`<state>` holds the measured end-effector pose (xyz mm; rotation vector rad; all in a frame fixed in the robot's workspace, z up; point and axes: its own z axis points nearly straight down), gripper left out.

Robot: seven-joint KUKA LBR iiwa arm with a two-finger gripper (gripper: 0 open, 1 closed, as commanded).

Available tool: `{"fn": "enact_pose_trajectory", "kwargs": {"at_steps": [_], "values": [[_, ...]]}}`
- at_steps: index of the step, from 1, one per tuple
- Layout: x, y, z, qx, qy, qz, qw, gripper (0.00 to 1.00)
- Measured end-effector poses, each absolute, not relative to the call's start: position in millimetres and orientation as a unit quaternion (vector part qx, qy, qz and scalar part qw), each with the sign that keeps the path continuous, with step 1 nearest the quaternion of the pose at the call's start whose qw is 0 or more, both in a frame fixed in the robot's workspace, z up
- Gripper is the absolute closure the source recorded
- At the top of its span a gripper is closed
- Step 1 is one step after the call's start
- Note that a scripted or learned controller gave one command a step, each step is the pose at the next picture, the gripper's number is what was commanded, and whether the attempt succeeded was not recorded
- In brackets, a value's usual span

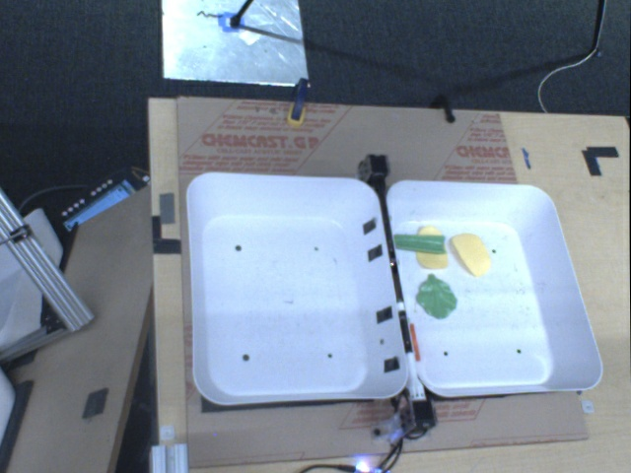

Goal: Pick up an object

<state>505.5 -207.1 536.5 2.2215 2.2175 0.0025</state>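
Camera view: right bin (552, 363) holds yellow wedge (472, 253), green leafy piece (437, 297), green stick (419, 243) over yellow lump (431, 255), all near divider; wedge looks light, stiff, smooth; best pinched across narrow sides; gripper state: cannot tell

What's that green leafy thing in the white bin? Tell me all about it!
The green leaf is small, with bumpy, ruffled edges, and looks like soft plastic or rubber. It lies flat on the floor of the right bin, near the wall between the two bins. It sits alone, just below a green stick and two yellow pieces, touching none of them.
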Motion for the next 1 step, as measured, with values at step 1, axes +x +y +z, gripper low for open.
{"fn": "enact_pose_trajectory", "kwargs": {"at_steps": [1], "values": [[526.6,-206.5,535.3,0.706,0.709,0.0005,0.002,1.0]]}}
